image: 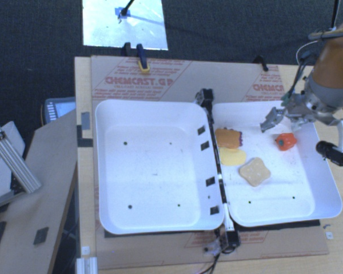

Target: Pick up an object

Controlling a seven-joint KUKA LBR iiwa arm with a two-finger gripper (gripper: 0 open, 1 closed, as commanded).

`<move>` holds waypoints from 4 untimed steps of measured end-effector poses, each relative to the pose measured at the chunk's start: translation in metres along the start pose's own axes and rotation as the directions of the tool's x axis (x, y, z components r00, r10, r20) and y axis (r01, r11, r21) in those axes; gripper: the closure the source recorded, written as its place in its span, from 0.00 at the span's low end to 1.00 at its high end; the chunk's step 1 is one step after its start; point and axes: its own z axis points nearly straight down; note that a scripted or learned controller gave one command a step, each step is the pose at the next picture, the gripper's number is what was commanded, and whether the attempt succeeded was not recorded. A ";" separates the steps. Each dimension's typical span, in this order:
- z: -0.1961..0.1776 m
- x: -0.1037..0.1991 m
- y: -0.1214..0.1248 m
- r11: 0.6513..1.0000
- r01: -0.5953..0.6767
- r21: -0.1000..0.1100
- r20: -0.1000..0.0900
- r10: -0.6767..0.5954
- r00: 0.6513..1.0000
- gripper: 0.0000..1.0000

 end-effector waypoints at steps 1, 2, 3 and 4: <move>-0.011 0.000 0.001 1.000 0.003 -0.003 0.000 -0.003 1.000 1.00; -0.065 0.099 -0.013 1.000 0.010 -0.005 -0.001 -0.010 1.000 1.00; -0.075 0.109 -0.069 1.000 0.001 0.002 -0.002 -0.001 1.000 1.00; -0.161 0.184 -0.080 1.000 0.010 -0.010 -0.004 -0.010 1.000 1.00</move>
